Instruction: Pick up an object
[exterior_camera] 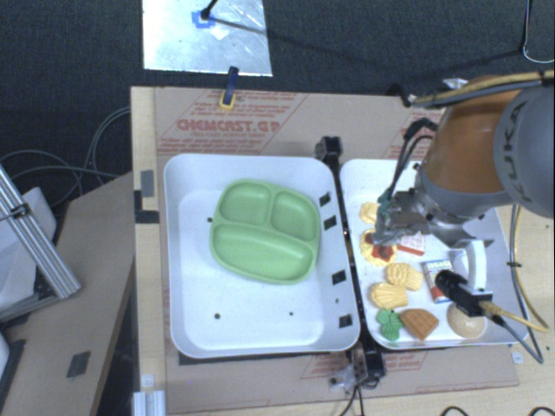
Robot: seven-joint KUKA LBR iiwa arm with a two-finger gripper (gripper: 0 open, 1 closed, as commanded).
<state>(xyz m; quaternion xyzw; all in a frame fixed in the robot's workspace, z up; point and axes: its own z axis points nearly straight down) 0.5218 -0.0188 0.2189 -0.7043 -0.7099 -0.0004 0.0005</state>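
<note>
two shallow white bins side by side on a brown counter (260, 121) with red print, the left white bin (186, 250) holding one pale green plastic plate (260, 232) with three compartments, lying flat near the bin's middle and turned at a slight slant. in the right white bin (357, 176), a scatter of small toy food pieces, all in the half nearer the camera and toward the centre divider: a yellow ridged piece (400, 274) with a second yellow lump (388, 295) just below it, a green broccoli-like piece (388, 323) touching or nearly touching a brown-orange wedge (420, 323), a pale round piece (466, 322) near the bin's near right corner, a red-and-white flat piece (413, 247), a red-orange piece (378, 250) and a small yellow piece (369, 211) by the divider. reaching in from the right, the grey arm with its orange band (468, 146), wrist bent down over the right bin, the tool (386, 232) low among the pieces, directly above or against the red-orange piece and just beside the red-and-white one. cannot tell whether the tool is open or closed, nor whether anything is gripped, since the wrist hides the tip. beyond the counter's far edge, a shiny silver sheet (206, 24) on the dark floor, and a blue-and-yellow clamp (230, 87) at the counter's far rim.
</note>
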